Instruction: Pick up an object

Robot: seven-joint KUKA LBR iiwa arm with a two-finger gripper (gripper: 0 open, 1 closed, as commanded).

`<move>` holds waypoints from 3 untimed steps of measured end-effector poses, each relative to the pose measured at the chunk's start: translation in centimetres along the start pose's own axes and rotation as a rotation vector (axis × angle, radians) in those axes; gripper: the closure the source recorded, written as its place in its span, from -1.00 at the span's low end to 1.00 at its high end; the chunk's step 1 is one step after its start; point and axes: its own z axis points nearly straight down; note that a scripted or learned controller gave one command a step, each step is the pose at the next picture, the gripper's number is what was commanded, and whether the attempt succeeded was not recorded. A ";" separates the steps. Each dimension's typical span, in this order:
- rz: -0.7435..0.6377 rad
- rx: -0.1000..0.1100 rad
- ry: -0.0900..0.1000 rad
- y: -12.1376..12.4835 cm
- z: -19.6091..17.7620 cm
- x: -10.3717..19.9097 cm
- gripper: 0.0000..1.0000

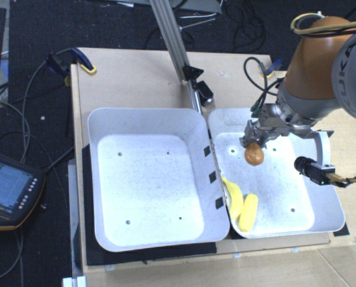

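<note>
Jaws closed on a small brown rounded object (254, 155), which hangs from the gripper (255, 143) over the upper left part of the right bin (297, 217). From the right, the arm (321, 58) bends down over that bin, its orange band uppermost and the grey wrist pointing down and left. Two yellow objects (241, 207) lie against the bin's left wall, below the held one and apart from it. Beside it on the table (136, 76) sits the left bin (106, 124)
</note>
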 end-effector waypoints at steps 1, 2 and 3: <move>-0.001 0.000 0.000 -0.2 -0.6 5.2 1.00; 0.000 0.002 -0.001 -0.3 0.7 9.5 1.00; -0.002 0.001 0.000 -1.0 0.3 15.3 1.00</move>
